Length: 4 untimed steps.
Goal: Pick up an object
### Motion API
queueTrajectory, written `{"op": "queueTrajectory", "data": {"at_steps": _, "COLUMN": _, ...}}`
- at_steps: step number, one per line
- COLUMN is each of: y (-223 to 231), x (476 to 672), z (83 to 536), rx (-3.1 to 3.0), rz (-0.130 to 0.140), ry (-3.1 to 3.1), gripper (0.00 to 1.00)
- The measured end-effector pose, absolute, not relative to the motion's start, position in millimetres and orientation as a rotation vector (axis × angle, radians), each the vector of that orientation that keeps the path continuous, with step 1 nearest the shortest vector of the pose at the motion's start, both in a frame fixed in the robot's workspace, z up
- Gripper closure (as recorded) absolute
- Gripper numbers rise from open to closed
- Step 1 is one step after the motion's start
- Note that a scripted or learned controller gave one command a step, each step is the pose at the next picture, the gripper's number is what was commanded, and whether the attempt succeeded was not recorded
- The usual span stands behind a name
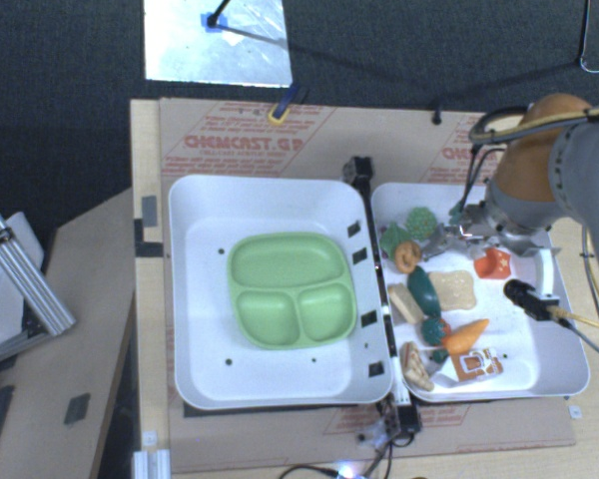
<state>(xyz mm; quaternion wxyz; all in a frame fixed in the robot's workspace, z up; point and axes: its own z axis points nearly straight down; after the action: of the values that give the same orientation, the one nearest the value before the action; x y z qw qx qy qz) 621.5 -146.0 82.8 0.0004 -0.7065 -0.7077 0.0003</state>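
Note:
The right bin [559, 367] holds several toy foods. A green broccoli piece [419, 220] lies at the back, with a brown-orange round piece [407, 256] just in front of it. Nearer the middle are a teal oblong piece [423, 289], a beige bread slice [454, 287] and a red piece [493, 262]. Toward the front lie a carrot [465, 335], a bun [416, 365] and an orange-and-white packet [476, 364]. My gripper [457, 232] hangs low over the back of this bin, between the broccoli and the red piece. Nothing is visibly held.
The left bin [195, 367] holds a green divided plate [288, 289]. A black divider [371, 267] runs between the bins. A black connector with a yellow cable [535, 302] hangs over the right bin's right side. The arm [579, 178] covers the bin's back right corner.

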Motion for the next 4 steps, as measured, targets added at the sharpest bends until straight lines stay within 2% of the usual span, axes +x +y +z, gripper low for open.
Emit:
{"op": "queueTrajectory", "data": {"at_steps": 1, "y": -147, "x": 623.2, "z": 96, "rx": -2.223, "rz": -0.004, "ry": -2.226, "gripper": 1.00}}
{"op": "queueTrajectory", "data": {"at_steps": 3, "y": -142, "x": 631.9, "z": 198, "rx": -2.220, "rz": -0.007, "ry": -2.232, "gripper": 1.00}}
{"op": "queueTrajectory", "data": {"at_steps": 4, "y": -142, "x": 633.1, "z": 226, "rx": -2.219, "rz": -0.004, "ry": -2.230, "gripper": 1.00}}
